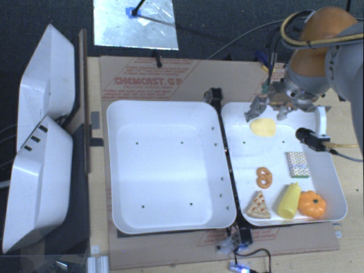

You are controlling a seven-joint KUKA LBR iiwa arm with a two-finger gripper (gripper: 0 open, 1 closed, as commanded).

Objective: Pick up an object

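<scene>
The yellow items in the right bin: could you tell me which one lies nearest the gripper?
The pale yellow disc, directly under the gripper; the yellow bottle lies at the bin's near edge.

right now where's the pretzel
The pretzel lies in the right bin, near its middle, just above the pizza slice and left of the yellow bottle.

- 2 shallow white bins side by side on a sheet of brown cardboard (153,75) with red print; the left bin (122,118) has just small dark dots on its floor
- right bin (335,195) is white too, its rim touching the left one's along a dark strip
- shiny metal plate (135,15) up top on the dark floor, with a bit of blue on it
- 2 white bin-like shells (42,147) tilted on edge at far left
- small blue light (239,268) at the bottom edge, with wires beside it
</scene>
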